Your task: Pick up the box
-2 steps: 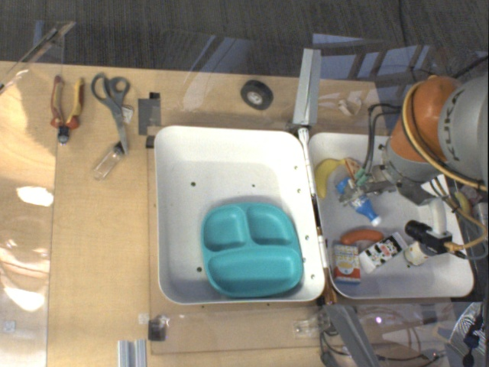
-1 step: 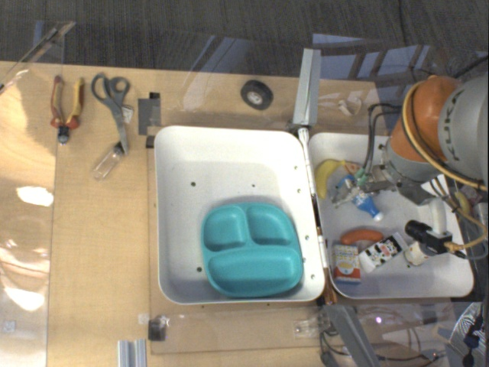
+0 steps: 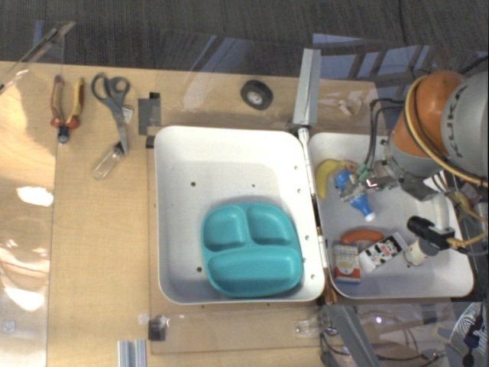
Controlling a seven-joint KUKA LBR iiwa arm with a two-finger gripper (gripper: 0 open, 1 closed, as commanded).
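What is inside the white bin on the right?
The right bin holds a small box, a red sausage-like item, a banana and small bottles. The arm covers its far corner.

Arm (image 3: 447,125) reaching in from right, wrist angled down-left.

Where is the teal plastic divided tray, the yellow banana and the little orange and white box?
Teal plastic divided tray (image 3: 252,249), camera view, on the ridge between its compartments.
Yellow banana (image 3: 328,176), camera view, on its curved middle.
Little orange and white box (image 3: 347,263), camera view, on its top face.
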